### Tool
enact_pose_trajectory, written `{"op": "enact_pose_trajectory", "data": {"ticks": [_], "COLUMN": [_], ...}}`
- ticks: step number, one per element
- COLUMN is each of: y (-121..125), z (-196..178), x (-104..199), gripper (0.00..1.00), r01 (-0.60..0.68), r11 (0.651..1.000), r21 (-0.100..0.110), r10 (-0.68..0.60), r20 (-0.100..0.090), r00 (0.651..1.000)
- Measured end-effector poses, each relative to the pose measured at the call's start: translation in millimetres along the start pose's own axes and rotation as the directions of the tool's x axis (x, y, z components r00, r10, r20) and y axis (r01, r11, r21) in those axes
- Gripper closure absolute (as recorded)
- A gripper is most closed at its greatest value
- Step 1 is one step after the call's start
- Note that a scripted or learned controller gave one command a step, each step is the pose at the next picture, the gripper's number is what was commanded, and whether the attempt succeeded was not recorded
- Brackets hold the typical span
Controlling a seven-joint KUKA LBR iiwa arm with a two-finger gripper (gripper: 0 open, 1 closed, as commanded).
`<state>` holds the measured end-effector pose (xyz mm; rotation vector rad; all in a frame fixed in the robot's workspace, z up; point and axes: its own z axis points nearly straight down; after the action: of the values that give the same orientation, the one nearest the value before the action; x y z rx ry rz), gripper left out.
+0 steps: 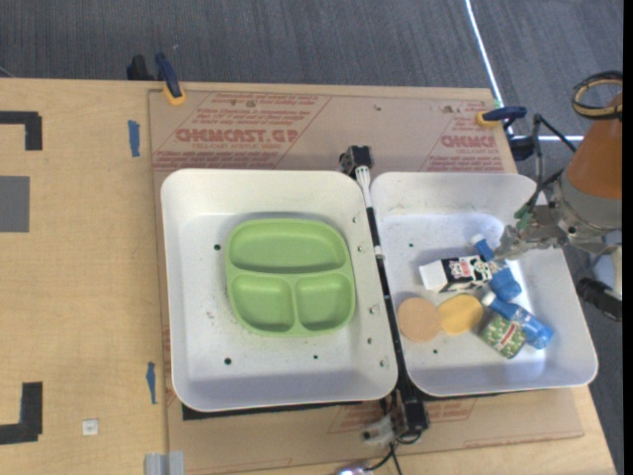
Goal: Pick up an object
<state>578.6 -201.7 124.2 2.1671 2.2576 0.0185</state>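
Two white bins sit side by side on the bench (79,265). The right bin (425,206) holds small objects (485,300); the pincer (516,237) hangs over its right side, state unclear. A green tray (290,275) fills the left bin (188,265).

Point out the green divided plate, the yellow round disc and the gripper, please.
green divided plate (290,273): camera view, centre where its compartments meet.
yellow round disc (461,315): camera view, top face.
gripper (502,246): camera view, fingertip end.
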Motion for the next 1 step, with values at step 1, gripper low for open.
{"op": "enact_pose_trajectory", "data": {"ticks": [1], "y": [-0.9], "z": [1.2], "x": [0.2], "gripper": [0.00], "r01": [0.000], "r11": [1.000], "r21": [0.003], "r10": [0.000], "r20": [-0.001], "r00": [1.000]}}
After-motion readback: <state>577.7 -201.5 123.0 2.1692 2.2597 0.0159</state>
